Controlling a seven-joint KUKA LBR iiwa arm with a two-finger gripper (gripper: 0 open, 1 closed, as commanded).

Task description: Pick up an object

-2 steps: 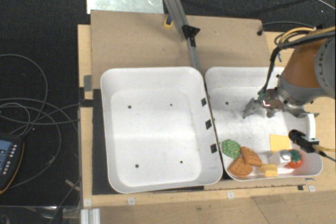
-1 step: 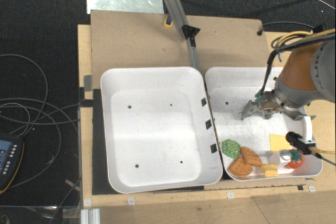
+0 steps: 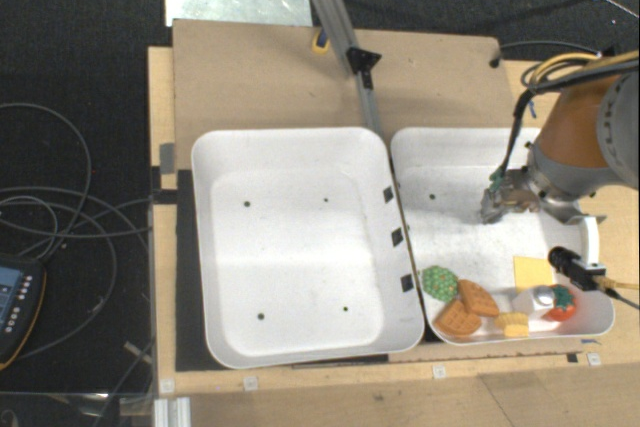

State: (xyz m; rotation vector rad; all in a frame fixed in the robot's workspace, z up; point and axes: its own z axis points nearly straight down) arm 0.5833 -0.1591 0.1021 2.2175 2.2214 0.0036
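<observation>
The right bin [image 3: 440, 155] holds a small pile along its near edge: a green knobbly piece [image 3: 438, 281], two orange waffle-like pieces [image 3: 478, 298] [image 3: 457, 319], a small yellow block [image 3: 513, 323], a flat yellow square [image 3: 533, 271] and a white, red and green item [image 3: 553, 302]. My gripper [image 3: 495, 205] hangs over the middle of the right bin, just above its floor, behind and apart from the pile. Nothing shows between its fingers. The arm with its orange band [image 3: 572, 130] comes in from the right.
The left bin [image 3: 290, 245] lies next to the right one, their rims meeting at a seam with black clips [image 3: 397, 235]. A slanted metal pole [image 3: 335, 10] crosses the brown board behind the bins. Cables trail on the dark floor at left.
</observation>
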